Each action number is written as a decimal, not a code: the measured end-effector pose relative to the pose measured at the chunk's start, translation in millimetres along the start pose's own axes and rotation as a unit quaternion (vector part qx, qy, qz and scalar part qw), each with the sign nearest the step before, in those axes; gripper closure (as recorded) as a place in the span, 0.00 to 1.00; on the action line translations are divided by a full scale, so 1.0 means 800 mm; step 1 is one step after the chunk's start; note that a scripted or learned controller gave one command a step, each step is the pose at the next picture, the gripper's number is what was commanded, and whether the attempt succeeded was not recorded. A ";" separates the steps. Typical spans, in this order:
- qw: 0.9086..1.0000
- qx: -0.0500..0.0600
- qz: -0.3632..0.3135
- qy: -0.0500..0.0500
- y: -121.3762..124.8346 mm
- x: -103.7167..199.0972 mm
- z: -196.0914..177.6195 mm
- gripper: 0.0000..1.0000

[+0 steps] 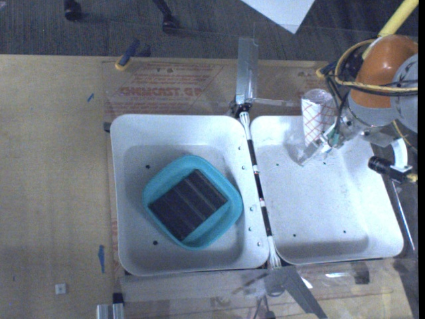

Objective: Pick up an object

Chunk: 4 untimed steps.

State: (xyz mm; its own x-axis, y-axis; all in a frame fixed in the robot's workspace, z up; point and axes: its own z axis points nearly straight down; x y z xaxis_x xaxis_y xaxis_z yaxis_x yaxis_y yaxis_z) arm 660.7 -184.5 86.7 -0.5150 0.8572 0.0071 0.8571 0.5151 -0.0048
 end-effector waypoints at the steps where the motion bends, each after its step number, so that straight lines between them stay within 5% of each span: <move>1: 0.996 0.006 0.084 0.006 -0.007 -0.018 0.000 0.00; 2: 0.986 0.007 0.166 0.003 -0.002 -0.007 0.000 0.00; 4: 0.999 0.005 0.043 -0.002 0.003 0.000 -0.001 0.00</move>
State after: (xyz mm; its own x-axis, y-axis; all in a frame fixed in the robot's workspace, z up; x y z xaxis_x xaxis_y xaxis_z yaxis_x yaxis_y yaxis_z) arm 662.8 -183.2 87.1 -0.4394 0.8983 0.0024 0.8982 0.4394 -0.0146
